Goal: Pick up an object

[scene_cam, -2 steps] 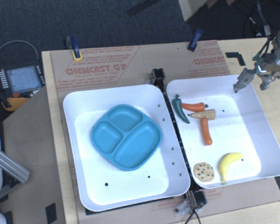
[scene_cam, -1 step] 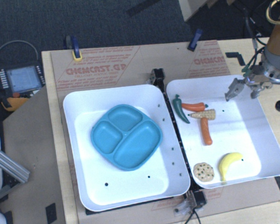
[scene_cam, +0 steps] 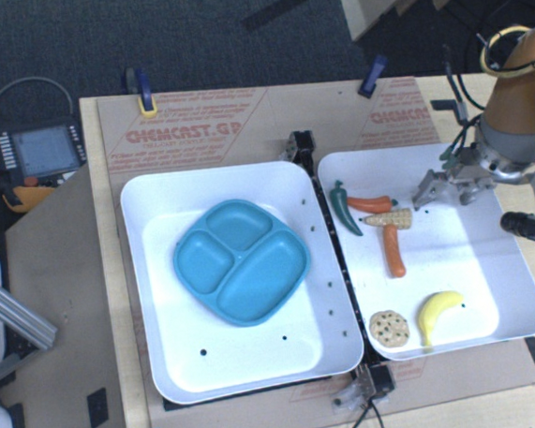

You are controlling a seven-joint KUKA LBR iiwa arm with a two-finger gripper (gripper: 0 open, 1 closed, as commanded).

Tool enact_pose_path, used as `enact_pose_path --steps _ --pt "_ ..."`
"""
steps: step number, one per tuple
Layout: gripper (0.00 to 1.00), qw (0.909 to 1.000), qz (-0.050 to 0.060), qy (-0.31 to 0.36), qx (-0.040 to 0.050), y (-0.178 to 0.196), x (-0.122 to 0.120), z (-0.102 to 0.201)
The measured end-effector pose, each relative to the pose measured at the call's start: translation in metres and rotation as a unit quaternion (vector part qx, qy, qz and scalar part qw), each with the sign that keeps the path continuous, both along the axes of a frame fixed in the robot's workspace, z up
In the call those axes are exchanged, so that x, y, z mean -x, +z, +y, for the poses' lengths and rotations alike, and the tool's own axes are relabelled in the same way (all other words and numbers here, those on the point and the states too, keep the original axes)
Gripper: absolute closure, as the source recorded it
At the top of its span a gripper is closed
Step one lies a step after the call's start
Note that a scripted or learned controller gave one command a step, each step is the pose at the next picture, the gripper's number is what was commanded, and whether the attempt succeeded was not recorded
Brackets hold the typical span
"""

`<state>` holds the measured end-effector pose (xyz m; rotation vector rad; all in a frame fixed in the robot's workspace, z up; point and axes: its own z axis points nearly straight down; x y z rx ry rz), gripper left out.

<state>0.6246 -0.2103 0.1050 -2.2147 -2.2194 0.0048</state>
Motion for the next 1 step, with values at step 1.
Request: enact_pose_path --steps 1 --pt "1.0 1.0 -0.004 0.001 0.0016 0.0156 -0.0022 -0.0006"
